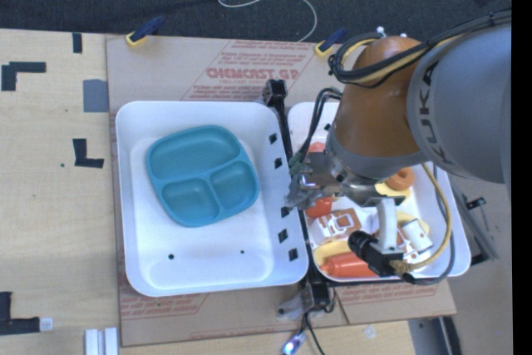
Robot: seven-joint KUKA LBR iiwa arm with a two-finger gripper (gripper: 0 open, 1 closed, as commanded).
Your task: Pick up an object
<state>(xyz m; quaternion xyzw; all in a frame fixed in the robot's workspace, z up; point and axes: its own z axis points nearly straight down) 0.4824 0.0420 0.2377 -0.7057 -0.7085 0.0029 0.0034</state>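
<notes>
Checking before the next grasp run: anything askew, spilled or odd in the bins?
Nothing spilled or damaged. The blue divided plate sits rotated in the left bin, not square to its walls. The right bin holds a crowded pile of small items under the arm, including an orange one.

Grey arm [465, 104] reaching from right, orange-banded wrist [378, 108] angled downward

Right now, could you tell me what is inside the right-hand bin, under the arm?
In the right bin, small food-like items show: an orange-red piece and a patterned packet. The arm covers the rest.
</notes>
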